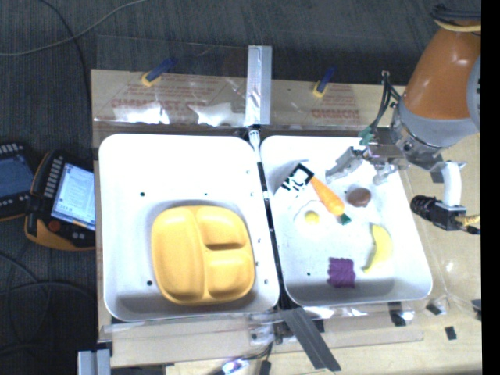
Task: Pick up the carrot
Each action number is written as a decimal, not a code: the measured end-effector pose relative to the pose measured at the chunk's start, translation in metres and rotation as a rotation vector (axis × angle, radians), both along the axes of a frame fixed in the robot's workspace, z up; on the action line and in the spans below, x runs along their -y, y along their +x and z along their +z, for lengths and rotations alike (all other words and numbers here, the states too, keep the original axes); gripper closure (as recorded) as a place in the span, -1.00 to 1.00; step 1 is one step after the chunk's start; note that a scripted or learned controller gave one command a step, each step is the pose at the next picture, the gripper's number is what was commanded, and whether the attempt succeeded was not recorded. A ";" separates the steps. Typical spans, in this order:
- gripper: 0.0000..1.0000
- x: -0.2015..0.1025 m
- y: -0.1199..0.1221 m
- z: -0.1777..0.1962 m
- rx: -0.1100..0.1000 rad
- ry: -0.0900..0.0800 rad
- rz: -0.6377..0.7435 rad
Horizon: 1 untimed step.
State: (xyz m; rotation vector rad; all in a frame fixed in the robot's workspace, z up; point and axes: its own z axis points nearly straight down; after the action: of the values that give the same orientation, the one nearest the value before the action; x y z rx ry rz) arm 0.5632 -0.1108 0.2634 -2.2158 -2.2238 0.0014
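Note:
The carrot (329,198) is orange with a small green tip and lies slanted near the middle of the right bin (406,276). My gripper (361,170) hangs over the bin's upper right part, up and to the right of the carrot and apart from it. Its two fingers (341,165) are spread open and hold nothing.
In the right bin a black-and-white item (296,179) lies left of the carrot, a fried egg (311,216) below it, a brown round piece (358,197) to its right, a banana (379,248) and a purple item (341,272) lower. A yellow divided tray (203,252) sits in the left bin.

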 end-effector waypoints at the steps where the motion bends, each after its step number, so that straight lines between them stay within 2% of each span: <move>1: -1.00 0.005 0.018 -0.138 0.005 0.000 0.170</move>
State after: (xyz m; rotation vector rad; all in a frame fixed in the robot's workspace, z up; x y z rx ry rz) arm 0.5808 -0.1153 0.1258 -2.0215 -2.4067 -0.0031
